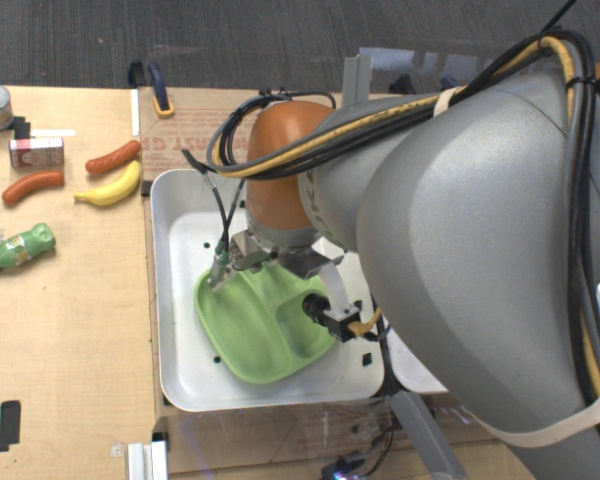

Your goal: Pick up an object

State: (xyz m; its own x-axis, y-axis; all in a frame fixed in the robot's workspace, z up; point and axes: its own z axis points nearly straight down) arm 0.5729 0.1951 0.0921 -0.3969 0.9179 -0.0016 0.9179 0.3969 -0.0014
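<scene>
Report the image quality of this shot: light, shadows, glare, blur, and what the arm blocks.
Camera view: even, soft light; the arm looms large and slightly soft up close, hiding much of the white bin; faint shadow under the green tray; mild sheen on the grey shell; the banana and sausages on the bench stay sharp.

The arm (460,218) is bulky, smooth grey, with a rounded orange band (280,163) above the wrist. Black and yellow cables (380,118) run along it; the metal wrist fittings look blurred.

Gripper (223,265) low in white bin (170,268) — at green divided tray's (255,333) upper-left rim.
</scene>
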